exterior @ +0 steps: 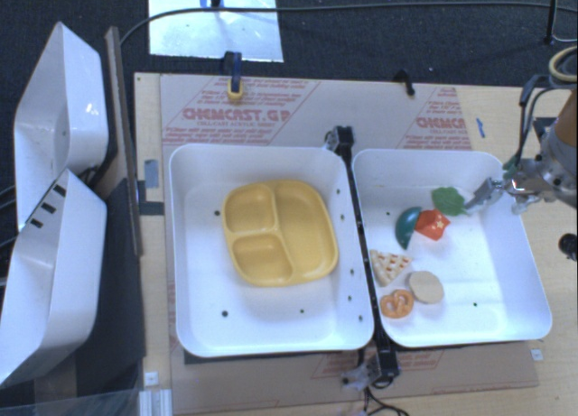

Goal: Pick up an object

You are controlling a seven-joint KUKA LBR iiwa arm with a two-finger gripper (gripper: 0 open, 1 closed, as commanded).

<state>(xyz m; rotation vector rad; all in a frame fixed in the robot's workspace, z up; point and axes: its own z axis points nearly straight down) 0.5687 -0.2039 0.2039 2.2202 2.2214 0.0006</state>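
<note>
Two shallow white bins sit side by side on the bench. The left bin (194, 252) holds a pale yellow compartment plate (278, 231), rounded at the corners, with three sections, lying flat near the middle. The right bin (506, 310) holds a loose cluster of small toy food pieces toward its left half. Farthest back lies a flat green leaf-like piece (447, 199), dark green and irregular in outline, near the bin's upper middle. Just in front of it sit a small red blocky piece (433, 224) and, touching its left side, a teal wedge-shaped piece (407, 224) with a curved edge. Nearer the front lie a tan waffle-patterned triangle (390, 266), a beige round disc (426, 287) just beside it, and an orange pretzel-shaped piece (396, 303) touching the disc's lower left. The gripper (483, 194) reaches in from the right over the back of the right bin, its metallic tips pointing left and sitting right at the green leaf-like piece's right edge. The tips look close together and may be touching the leaf, but the view is too small and blurred there to tell whether the piece lies between them or how far apart they stand. The other pieces lie well clear of the gripper.
</note>
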